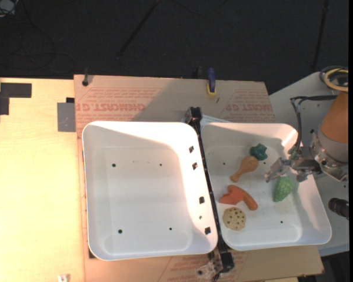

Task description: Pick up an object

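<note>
Dark floor and loose cables are filling the top of my feed, and below them the pale wooden desk [29,175] is carrying a sheet of printed cardboard [165,101] with the two white bins lying on it side by side. I am seeing the left bin [106,245] sitting with its inner edge touching the right bin [317,231] along a black clip rail between them. A blue and yellow clamp [211,81] is gripping the cardboard's far edge.

All the objects are lying in the right bin. A teal lumpy toy [259,152] is sitting toward the far side, with a tan drumstick-shaped toy [245,168] just beside it, slanting down to the left. Nearer me an orange carrot-like piece [238,195] is resting just above a round speckled cookie [234,218] — the two look close to touching. A green leafy toy [283,188] is lying toward the right side of that bin, apart from the rest.

The grey arm is reaching in from the right, its orange band [336,119] showing near the frame edge. Its claw [280,169] is hanging low over the right bin, just above the green leafy toy — I cannot tell whether it is apart or together, nor whether it is touching the toy.
</note>
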Action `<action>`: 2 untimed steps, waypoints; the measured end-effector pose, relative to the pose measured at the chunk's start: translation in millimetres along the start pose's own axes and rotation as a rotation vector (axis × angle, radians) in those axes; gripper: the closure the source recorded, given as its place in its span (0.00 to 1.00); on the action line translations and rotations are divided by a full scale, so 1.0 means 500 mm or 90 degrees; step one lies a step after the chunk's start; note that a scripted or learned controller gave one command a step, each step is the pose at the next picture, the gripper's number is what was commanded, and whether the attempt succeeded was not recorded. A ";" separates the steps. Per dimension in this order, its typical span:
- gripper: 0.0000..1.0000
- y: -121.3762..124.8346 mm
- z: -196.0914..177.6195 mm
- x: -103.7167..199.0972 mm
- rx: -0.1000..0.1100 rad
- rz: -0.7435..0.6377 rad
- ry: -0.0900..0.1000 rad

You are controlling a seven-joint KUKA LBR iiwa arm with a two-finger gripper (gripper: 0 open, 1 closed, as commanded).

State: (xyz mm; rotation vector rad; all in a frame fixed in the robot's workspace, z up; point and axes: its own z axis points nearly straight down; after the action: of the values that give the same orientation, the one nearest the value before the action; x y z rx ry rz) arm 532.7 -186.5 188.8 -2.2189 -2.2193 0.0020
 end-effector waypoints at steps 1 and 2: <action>0.00 -0.048 0.212 0.063 0.000 0.001 0.000; 1.00 -0.046 0.182 0.056 -0.001 0.006 0.000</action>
State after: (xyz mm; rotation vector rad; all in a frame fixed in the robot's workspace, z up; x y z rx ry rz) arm 509.5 -158.6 98.0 -2.2294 -2.2101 0.0010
